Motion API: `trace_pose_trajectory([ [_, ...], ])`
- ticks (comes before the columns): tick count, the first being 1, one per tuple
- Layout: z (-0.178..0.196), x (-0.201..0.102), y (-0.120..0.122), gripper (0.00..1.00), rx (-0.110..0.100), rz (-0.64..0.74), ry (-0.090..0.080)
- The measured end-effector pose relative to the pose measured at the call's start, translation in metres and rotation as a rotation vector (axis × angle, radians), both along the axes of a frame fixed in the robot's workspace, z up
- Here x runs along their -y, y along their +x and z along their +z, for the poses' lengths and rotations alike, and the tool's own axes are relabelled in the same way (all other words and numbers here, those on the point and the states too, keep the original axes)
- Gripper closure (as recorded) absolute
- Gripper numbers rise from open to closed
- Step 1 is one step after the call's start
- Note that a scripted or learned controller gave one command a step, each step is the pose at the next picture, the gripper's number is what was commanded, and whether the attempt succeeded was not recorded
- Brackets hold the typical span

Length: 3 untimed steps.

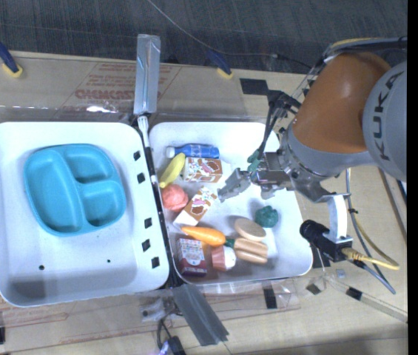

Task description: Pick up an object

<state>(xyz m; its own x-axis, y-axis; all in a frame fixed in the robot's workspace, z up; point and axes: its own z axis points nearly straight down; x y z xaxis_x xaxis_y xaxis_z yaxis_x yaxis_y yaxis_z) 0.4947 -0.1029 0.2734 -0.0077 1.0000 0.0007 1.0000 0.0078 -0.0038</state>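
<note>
Nothing is picked up yet. The gripper (232, 186) hovers right of the frame's centre, above the right bin (290, 261); I cannot tell whether it is apart or together, and nothing visibly sits in it. The toy foods lie in that bin, a small printed carton (203, 200) nearest below-left. Descent, grasp and lift remain.

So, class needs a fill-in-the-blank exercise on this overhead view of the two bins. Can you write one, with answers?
1. The blue divided tray lies in the ____ bin of the view.
2. The banana in the right bin is coloured ____.
3. The carrot has an orange body and a ____ top.
4. The gripper hangs over the ____ bin of the view.

Missing words: left; yellow; green; right
</note>
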Motion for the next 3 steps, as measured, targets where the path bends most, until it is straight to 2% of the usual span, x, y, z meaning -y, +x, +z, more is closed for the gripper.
trace_pose_trajectory([
  [1, -0.165, 0.026, -0.013, 0.00, 0.015, 0.043, -0.001],
  [2, -0.183, 0.013, 0.066, 0.00, 0.000, -0.036, 0.000],
  [3, -0.173, 0.014, 0.065, 1.00, -0.003, -0.034, 0.000],
])
